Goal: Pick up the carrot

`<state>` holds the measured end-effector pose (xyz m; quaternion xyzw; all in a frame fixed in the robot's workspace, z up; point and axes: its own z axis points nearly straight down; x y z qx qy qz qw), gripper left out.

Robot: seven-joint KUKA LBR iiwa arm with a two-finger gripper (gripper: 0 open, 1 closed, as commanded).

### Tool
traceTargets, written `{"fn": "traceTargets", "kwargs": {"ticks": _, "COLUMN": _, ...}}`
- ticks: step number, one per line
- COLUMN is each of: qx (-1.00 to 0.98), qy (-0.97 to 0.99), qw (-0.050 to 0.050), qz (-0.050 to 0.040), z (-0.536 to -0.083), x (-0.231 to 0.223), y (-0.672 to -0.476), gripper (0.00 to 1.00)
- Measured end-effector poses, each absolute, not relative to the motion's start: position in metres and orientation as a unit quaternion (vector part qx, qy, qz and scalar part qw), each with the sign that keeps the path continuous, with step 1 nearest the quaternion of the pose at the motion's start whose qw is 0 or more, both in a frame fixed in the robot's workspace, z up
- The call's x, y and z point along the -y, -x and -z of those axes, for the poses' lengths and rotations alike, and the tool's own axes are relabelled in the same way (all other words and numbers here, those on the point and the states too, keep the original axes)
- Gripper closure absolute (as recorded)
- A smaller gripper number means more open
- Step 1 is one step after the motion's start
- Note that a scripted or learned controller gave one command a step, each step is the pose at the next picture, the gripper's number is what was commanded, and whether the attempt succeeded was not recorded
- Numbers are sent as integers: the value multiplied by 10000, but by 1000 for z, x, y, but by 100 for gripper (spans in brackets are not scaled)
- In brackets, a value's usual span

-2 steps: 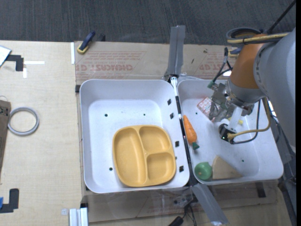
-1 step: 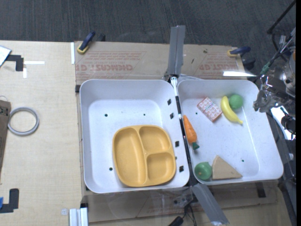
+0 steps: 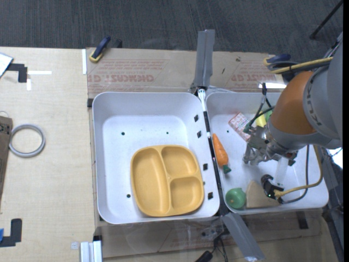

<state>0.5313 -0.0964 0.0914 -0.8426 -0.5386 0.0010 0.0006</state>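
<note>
Left bin: yellow plate | right bin: carrot, green ball | hand: grip unclear

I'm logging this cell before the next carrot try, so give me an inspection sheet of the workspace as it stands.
Surface: two white bins side by side; left bin, right bin, on a cardboard-covered bench.
Job's things: carrot lies in the right bin by the left wall, apart from the gripper.
Clutter: yellow divided plate in the left bin; green round object, small red-and-white packet and a tan flat piece in the right bin.
Grippers: gripper low in the right bin, right of the carrot.
Cables: yellow cable loops below the wrist.
Surroundings: tape roll on the left table; blue clamp at the cardboard's edge.
</note>
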Motion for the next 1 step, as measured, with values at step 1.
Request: {"fn": "traceTargets", "kwargs": {"ticks": 1, "qx": 6336, "qy": 7737, "qw": 11, "qz": -7, "z": -109, "x": 138, "y": -488, "gripper": 100}}
